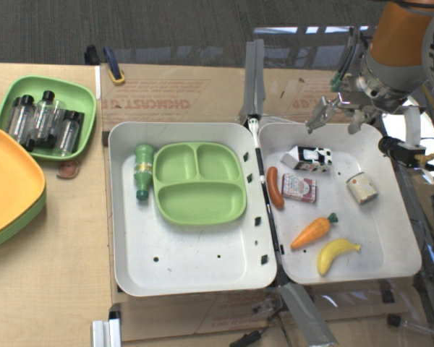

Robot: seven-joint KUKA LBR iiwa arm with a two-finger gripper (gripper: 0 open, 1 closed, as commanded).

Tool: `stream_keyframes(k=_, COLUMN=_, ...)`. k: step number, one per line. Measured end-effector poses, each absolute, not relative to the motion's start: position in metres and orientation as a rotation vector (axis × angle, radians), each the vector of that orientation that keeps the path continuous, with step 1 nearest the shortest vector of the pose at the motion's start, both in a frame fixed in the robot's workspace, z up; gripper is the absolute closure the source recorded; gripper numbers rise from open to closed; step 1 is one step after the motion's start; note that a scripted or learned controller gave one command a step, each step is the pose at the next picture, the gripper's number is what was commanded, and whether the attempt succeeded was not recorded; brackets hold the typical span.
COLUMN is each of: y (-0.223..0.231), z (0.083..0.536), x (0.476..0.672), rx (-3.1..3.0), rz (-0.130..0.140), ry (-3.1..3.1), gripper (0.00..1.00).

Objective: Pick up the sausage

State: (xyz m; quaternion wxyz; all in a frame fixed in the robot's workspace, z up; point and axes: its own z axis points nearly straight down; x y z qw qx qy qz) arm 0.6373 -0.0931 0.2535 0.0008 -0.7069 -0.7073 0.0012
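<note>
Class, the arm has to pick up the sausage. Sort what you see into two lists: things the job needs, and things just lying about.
Needed for the job:
sausage
gripper

Just lying about:
carrot
banana
pink packet
black-and-white carton
small can
green divided plate
green bottle

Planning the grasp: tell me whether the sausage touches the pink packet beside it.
Cannot tell. In the camera view the sausage lies right against the pink packet's left edge, with no plain gap or contact.
</note>
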Motion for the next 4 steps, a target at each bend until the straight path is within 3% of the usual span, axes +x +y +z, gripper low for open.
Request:
stream_keyframes(k=1, y=-0.144, z=0.212, x=0.570, rx=-2.314, rz=0.004, ry=-2.122, gripper=0.00)
stream_keyframes(k=2, y=-0.157, z=0.104, x=0.484, rx=-2.173, rz=-0.015, ry=-2.285, gripper=0.00)
stream_keyframes(k=3, y=-0.068, z=0.191, x=0.478, rx=-2.287, rz=0.003, ry=-2.153, gripper=0.00)
stream_keyframes(k=4, y=-0.103, z=0.090, x=0.490, rx=-2.367, rz=0.004, ry=-2.061, gripper=0.00)
